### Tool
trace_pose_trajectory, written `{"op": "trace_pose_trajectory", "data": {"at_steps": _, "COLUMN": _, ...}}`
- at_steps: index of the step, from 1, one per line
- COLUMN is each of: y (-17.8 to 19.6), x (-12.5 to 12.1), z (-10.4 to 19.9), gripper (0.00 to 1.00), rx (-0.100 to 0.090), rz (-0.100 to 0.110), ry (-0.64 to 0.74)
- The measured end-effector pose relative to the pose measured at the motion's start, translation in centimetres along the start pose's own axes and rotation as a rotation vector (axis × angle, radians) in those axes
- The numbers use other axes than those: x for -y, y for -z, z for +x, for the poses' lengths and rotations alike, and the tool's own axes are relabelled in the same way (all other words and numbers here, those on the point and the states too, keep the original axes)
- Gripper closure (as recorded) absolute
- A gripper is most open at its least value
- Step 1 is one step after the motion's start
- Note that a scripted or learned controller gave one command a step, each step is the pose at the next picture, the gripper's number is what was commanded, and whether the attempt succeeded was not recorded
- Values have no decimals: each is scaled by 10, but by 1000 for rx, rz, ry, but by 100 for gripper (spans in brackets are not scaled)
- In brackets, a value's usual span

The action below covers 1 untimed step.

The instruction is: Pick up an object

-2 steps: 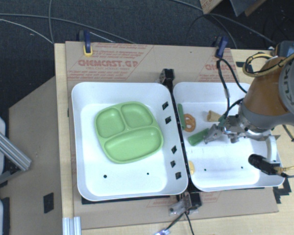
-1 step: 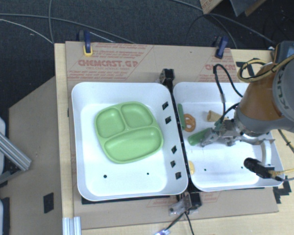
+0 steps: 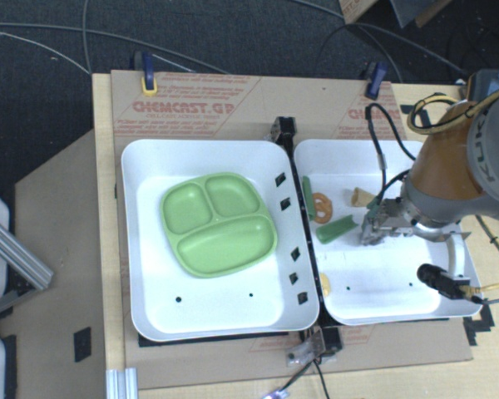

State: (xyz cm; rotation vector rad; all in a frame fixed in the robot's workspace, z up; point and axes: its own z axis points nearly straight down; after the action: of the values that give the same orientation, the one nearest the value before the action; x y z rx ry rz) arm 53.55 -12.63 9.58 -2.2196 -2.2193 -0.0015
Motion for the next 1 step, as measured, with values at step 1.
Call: {"op": "trace_pose_trajectory", "data": {"at_steps": 1, "y": 59, "x": -10, "z": 0, "gripper": 100, "rx": 4, "rz": -6, "ry": 2}}
